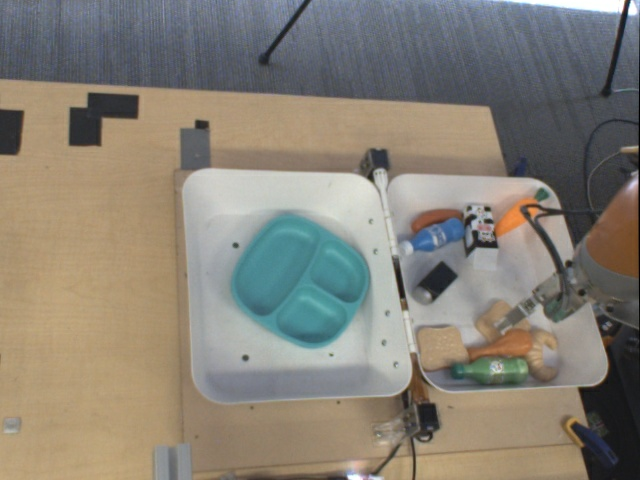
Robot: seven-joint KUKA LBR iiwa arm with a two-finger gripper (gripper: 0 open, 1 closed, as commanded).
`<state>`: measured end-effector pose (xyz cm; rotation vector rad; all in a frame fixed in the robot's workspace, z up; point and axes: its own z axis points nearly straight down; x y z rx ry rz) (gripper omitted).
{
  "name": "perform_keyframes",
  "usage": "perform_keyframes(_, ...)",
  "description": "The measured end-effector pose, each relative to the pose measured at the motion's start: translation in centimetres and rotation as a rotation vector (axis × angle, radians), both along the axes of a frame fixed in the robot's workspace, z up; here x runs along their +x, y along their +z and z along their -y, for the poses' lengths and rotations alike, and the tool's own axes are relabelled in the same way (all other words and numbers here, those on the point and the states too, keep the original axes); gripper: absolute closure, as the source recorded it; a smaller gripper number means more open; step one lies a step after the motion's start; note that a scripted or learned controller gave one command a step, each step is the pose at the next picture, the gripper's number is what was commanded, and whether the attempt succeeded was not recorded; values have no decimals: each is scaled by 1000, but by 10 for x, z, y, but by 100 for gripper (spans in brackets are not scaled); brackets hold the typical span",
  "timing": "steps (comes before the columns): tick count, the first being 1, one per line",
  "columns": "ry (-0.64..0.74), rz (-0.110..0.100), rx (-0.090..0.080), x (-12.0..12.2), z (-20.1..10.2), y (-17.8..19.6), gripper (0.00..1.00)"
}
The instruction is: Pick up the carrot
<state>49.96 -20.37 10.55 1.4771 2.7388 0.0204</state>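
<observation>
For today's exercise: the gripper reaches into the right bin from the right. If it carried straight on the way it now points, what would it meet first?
The gripper points left and slightly toward the near edge. First in that line is probably the tan, bread-like piece at its tip, with the cracker-like square beyond. The carrot lies off this line, at the far wall. Height is unclear.

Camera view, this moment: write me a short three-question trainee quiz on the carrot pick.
1. True or false: the carrot lies in the right bin.
2. What sits in the left bin? A) teal plate B) green bottle C) blue bottle
3. Is the gripper at the carrot?

Key: 1 true. 2 A. 3 No; it is nearer the bin's front, apart from the carrot.
</observation>
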Motion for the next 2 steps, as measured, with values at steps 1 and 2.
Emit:
perform_keyframes(1,254,-3,-8,-2,0,-11,0)
perform_keyframes(2,308,-4,-20,0,-16,-11,0)
